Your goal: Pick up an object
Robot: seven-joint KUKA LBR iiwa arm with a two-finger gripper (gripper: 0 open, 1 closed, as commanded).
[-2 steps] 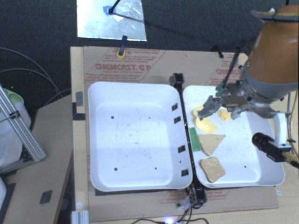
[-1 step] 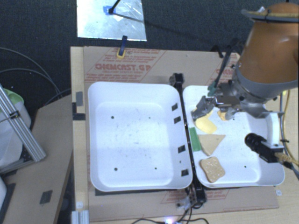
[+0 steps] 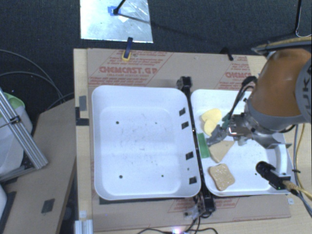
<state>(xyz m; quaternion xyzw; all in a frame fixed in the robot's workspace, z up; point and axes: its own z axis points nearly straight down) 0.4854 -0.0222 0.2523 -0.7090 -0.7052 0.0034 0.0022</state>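
The hand (image 3: 218, 136) hangs low in the right bin (image 3: 243, 185), beside a yellow piece (image 3: 211, 119) and a toast slice (image 3: 221, 176).

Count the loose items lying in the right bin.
4: a yellow piece at top left, a green strip by the divider, a tan wedge mid-bin, a speckled slice near the front. The arm may hide more.

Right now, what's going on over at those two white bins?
A grey and orange robot arm is reaching in from the right, with its tool low in the right bin. The tool sits among a few flat pieces: a yellow one, a green strip by the divider, and a tan triangular one. A speckled bread-like slice lies nearer the front. Nothing is visibly lifted yet. The left bin isn't being worked.
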